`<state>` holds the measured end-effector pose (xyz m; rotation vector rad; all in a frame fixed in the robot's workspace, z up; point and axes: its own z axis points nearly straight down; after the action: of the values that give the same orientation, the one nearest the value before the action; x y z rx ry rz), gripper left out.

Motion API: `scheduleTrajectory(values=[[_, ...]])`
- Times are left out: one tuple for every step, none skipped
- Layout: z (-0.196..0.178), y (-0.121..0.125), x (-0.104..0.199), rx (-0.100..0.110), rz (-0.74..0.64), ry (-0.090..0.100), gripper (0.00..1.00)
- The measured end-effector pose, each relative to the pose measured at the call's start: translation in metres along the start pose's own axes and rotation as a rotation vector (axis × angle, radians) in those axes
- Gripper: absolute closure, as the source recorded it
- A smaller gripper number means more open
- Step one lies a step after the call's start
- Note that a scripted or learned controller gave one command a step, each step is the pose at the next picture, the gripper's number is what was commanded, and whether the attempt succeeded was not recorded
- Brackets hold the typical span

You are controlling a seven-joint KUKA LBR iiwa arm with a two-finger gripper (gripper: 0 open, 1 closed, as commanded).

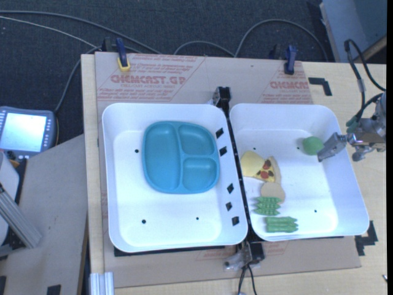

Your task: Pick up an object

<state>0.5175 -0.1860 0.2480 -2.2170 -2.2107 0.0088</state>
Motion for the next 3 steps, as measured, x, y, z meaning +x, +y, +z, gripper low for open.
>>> scheduleTrajectory(values=[[-0.005, 0.002, 0.0, -0.011, -0.003, -0.003, 0.0], [0.037, 0.0, -0.001, -0.006, -0.002, -0.001, 0.0], [0.085, -0.001, 0.009, -0.005, -0.003, 0.0, 0.0]])
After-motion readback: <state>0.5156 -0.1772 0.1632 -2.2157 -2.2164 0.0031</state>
